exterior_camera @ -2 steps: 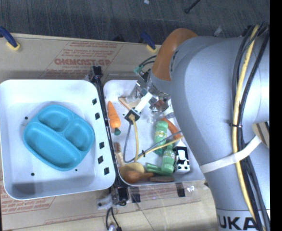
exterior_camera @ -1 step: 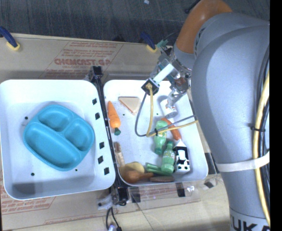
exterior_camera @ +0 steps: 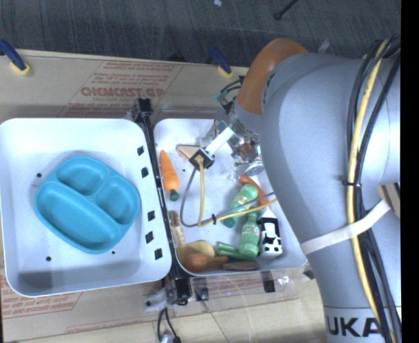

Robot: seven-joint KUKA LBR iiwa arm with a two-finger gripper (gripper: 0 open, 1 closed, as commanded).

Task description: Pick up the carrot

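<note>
Running in red print across the brown sheet that covers the tabletop (exterior_camera: 52, 77), in the upper left of the frame, is the lettering (exterior_camera: 121, 91) "CHEMCAST GP". The smaller lines around it are too fine to read. At the lower right edge, the letters "UKA" (exterior_camera: 359, 326) show in dark type on the grey arm (exterior_camera: 316, 156), the rest of the word cut off. An orange band (exterior_camera: 270, 59) caps the arm near the top of the frame.

The jaws sit low over the upper middle of the right bin (exterior_camera: 188, 131), a shiny metal cluster half hidden under the arm's bulk. Whether they are released or clenched cannot be told from here, and nothing can be seen gripped between them.

The carrot (exterior_camera: 168, 171) lies in the right bin close along its left wall, left of the jaws and apart from them, its green stub pointing toward the bottom of the frame. Lower in the same bin lie several green pieces (exterior_camera: 246, 236), a small black-and-white figure (exterior_camera: 269, 237) just beside them, and a tan rounded thing (exterior_camera: 197, 251) in the bottom corner.

The left bin (exterior_camera: 23, 141) holds a blue divided plate (exterior_camera: 88, 202), lying flat near its middle.
</note>
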